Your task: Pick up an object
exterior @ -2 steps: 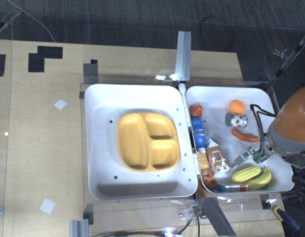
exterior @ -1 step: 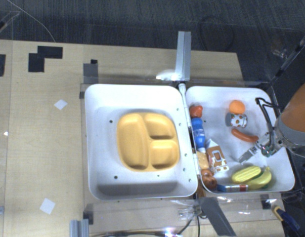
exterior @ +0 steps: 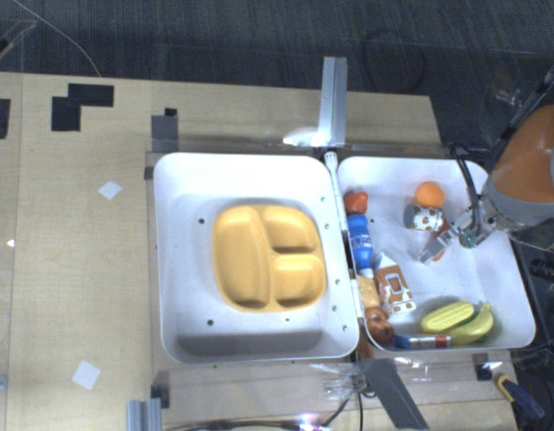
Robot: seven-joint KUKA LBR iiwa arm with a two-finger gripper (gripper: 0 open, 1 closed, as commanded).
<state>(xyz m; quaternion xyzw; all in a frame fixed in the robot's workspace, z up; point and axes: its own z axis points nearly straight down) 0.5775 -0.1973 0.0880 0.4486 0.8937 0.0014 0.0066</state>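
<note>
Look at your gripper [exterior: 435,246], low inside the right bin [exterior: 505,281]. I cannot tell if it is apart or together; it is too small and blurry here, and nothing shows clearly held in it.

Here is what could go wrong. The closest thing is a little round toy [exterior: 424,217], silver and white with some orange, sitting just up and to the left of the gripper, nearly touching it. It looks shiny and round — so if you close on it off-center, it may squirt out and roll. An orange ball [exterior: 429,193] rests right behind the toy, farther up from the gripper. A bump on the toy could push the ball too, and then both would move.

The arm [exterior: 528,173] comes in over the bin's right side, near the wall. I think a careless lift could drag against that wall.

Other things lie farther away. Down and a bit right of the gripper is a yellow banana [exterior: 449,315] beside a green fruit [exterior: 476,323]. To the left, along the wall between the bins, stand a blue bottle [exterior: 360,243] and a red piece [exterior: 356,202] above it. Down and left is a small brown and white box [exterior: 393,290]. These are packed close — grabbing there may catch two at once.

Well off to the left, in the other bin [exterior: 182,268], lies a yellow tray [exterior: 266,257].
</note>
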